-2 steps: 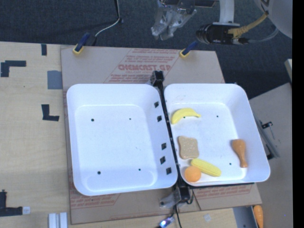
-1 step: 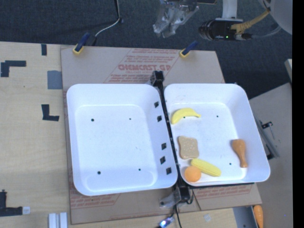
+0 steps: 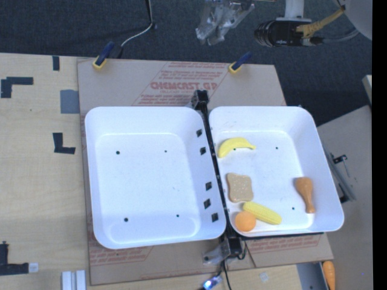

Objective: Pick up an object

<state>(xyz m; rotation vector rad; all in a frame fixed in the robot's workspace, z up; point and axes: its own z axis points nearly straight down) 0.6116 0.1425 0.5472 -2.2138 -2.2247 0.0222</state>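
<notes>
You are looking down at a tabletop [image 3: 36, 162] carrying two shallow white bins side by side on a brown board [image 3: 181, 86]. The claw [image 3: 217, 23] is hanging above the far edge of the tabletop, beyond both bins and well apart from everything in them. It is showing as a pale, blurred shape, and nothing is sitting between its parts; whether it is open or closed cannot be told at this sharpness.

The left bin [image 3: 97, 162] is lying toward the left side of the board. The right bin [image 3: 302, 125] is holding all five things. A banana [image 3: 236, 145] is lying near the far left of that bin, close to the divide between the two bins. A slice of bread [image 3: 240, 187] is resting flat nearer you, below the banana. An ear of corn [image 3: 262, 212] is lying slantwise just beside the bread's near corner. An orange [image 3: 245, 222] is sitting at the near left corner of the bin, touching or nearly touching the corn. A chicken drumstick [image 3: 305, 193] is lying along the right wall, well apart from the others.

Two yellow-and-blue clamps [image 3: 104, 55] are gripping the board's far edge.
</notes>
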